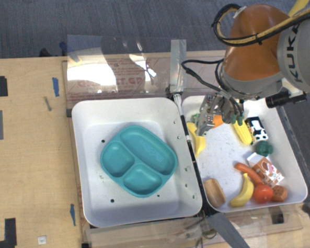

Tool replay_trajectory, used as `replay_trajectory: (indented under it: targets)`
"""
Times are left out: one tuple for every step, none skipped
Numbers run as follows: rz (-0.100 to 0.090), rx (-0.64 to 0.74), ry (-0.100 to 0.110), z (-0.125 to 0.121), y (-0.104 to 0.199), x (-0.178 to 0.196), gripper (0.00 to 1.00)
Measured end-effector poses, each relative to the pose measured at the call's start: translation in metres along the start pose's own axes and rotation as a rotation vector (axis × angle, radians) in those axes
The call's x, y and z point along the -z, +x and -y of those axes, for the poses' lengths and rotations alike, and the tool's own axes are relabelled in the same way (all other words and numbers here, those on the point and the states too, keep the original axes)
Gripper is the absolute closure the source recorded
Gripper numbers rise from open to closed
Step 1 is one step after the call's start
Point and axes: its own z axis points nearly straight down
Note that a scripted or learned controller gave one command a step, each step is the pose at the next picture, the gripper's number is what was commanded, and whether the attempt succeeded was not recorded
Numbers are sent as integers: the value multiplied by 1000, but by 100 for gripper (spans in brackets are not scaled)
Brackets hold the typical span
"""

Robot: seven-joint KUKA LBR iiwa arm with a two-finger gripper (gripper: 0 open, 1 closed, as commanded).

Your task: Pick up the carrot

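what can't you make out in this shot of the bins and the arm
- Pincer, camera view: blurred and under the orange wrist; its grip on the carrot can't be judged.
- Carrot: an orange bit shows by the pincer, the rest hidden by it.
- Green item at the right bin's top left: partly covered by the pincer, kind unclear.
- Black-and-white toy: too small to identify.

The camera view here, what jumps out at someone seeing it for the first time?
The big orange and grey arm at the upper right catches the eye first, its gripper down in the right bin by something small and orange. Next comes the teal divided plate, alone in the middle of the left bin. Then the heap of toy food in the right bin's lower corner: a banana, a tomato and a bread roll.
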Motion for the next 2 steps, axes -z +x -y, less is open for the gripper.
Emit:
replay_trajectory:
  targets:
    - [-3, -19, 4, 60, -19, -48, 100]
    - [8, -72, 1, 82, -66, -28, 100]
